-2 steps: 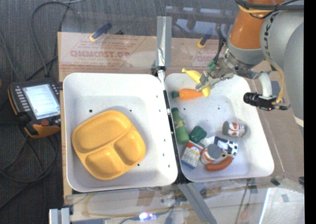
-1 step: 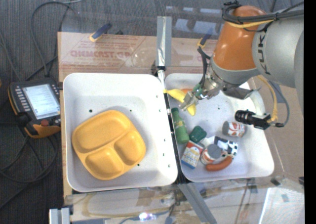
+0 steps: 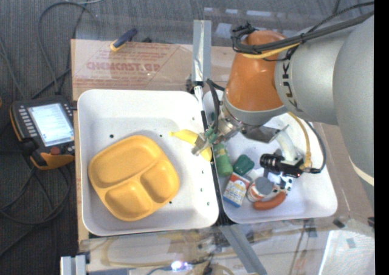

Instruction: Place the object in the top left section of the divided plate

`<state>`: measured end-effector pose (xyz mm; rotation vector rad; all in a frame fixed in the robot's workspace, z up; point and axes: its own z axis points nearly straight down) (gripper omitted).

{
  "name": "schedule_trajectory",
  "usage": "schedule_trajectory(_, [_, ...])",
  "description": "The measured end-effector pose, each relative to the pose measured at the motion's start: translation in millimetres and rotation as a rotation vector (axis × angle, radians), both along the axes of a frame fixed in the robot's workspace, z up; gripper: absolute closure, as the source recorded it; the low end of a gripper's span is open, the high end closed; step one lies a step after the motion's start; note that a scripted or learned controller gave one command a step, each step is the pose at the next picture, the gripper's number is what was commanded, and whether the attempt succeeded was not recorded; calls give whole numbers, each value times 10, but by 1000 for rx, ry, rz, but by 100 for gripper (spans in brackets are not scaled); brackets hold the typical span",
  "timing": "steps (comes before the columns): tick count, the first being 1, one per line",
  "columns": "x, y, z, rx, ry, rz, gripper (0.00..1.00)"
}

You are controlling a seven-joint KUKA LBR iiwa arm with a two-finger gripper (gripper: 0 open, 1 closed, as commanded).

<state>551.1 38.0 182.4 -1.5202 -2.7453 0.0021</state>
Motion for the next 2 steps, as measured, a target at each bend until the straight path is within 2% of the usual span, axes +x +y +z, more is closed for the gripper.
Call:
schedule_trajectory(1, [-246, 236, 261, 0, -1, 60, 100])
schedule_trajectory(2, [-244, 227, 343, 0, 1, 58, 100])
